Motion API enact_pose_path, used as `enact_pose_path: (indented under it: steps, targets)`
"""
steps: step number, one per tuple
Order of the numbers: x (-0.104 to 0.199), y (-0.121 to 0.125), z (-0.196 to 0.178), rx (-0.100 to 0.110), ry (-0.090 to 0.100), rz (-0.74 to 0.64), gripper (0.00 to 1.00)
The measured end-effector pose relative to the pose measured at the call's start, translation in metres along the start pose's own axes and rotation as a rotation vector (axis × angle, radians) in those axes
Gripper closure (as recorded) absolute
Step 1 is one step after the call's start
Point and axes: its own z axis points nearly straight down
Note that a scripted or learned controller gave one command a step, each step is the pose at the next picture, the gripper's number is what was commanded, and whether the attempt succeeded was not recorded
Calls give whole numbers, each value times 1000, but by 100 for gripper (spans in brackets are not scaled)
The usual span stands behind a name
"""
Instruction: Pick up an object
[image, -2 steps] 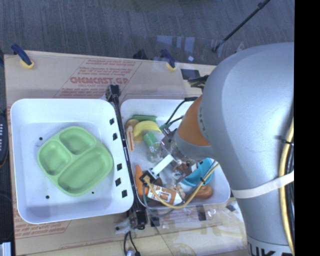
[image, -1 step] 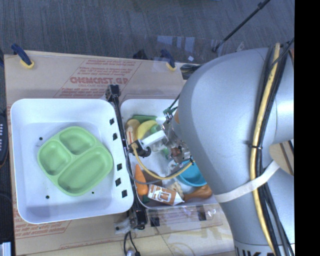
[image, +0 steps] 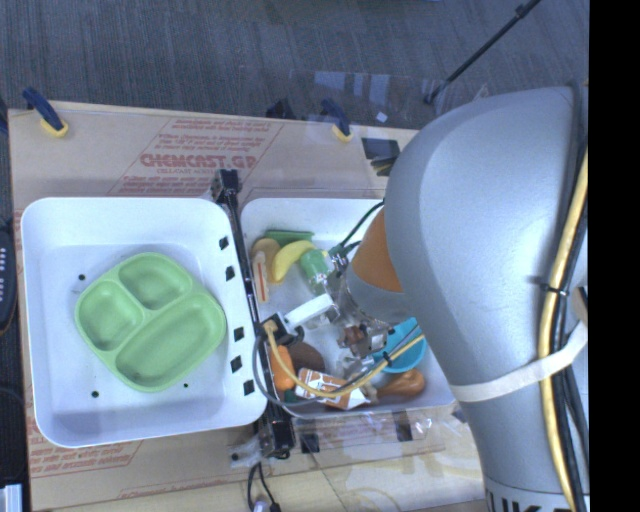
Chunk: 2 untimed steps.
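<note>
My own grey arm (image: 490, 270) is the nearest thing to the lens, a broad rounded bulk that fills the right side of the view and hides most of the right bin's far side. It reaches in from the right and bends downward, the orange band (image: 375, 260) showing just above my wrist where the arm narrows. Below that band my gripper (image: 345, 330) hangs low over the middle of the right bin (image: 300, 215), pointing down into the clutter. A white part juts out from my wrist toward the bins' shared wall. Whether my fingers are apart or together I cannot tell; cables and objects crowd around them, and I cannot see anything clearly held between them.

The things to pick lie in that right bin. A yellow banana (image: 288, 258) lies near the upper left of the bin, with a green piece (image: 314, 265) just beside it. A brown rounded object (image: 305, 357) lies lower left of my gripper, a blue bowl-like object (image: 408, 348) lies to its right, and an orange-and-white packet (image: 325, 387) lies along the bin's near edge.

The left bin (image: 50, 300) holds a green divided plate (image: 150, 320), lying flat, well apart from my gripper.
</note>
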Motion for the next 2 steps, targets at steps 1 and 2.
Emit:
enact_pose_path:
  steps: [1, 2]
  targets:
    - [83, 42, -1, 29, 5, -46, 0]
    - [20, 20, 1, 3, -4, -13, 0]
